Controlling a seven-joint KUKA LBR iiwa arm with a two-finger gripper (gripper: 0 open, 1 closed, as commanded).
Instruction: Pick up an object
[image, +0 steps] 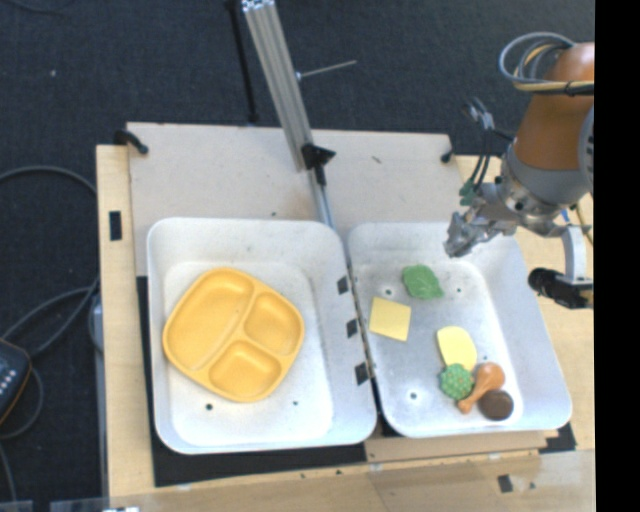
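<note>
Where pincer (462, 240) hovers, knobbly green lump (422, 282)

Bright, even overhead light, soft faint shadows, slightly grainy, mildly blurred throughout.

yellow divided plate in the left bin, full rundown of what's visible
The yellow divided plate is a rounded-square tray, apparently glossy plastic, moulded into three compartments with raised ridges between them. It lies flat, right side up, turned at an angle to the bin's sides, on the floor of the left bin. All three compartments hold nothing. Nothing else touches it; the gripper is over the right bin.
</note>
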